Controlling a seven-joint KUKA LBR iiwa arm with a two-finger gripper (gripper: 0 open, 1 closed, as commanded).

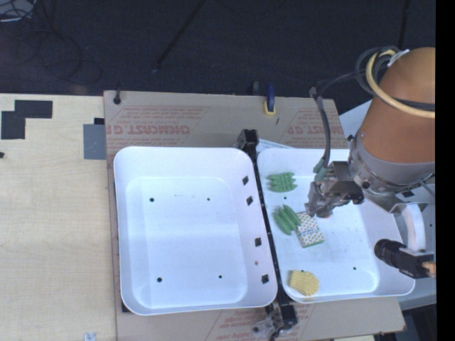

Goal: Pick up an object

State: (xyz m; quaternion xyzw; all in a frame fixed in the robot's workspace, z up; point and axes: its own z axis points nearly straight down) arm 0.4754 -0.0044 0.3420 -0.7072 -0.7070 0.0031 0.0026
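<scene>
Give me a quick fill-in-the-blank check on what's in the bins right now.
1. The two green pea-pod toys lie in the ____ white bin.
2. The flat yellow waffle-textured piece lies near that bin's ____ corner.
3. The gripper hangs right above the small white block with coloured dots, beside the ____ pea pod.

Missing words: right; front left; lower
</scene>
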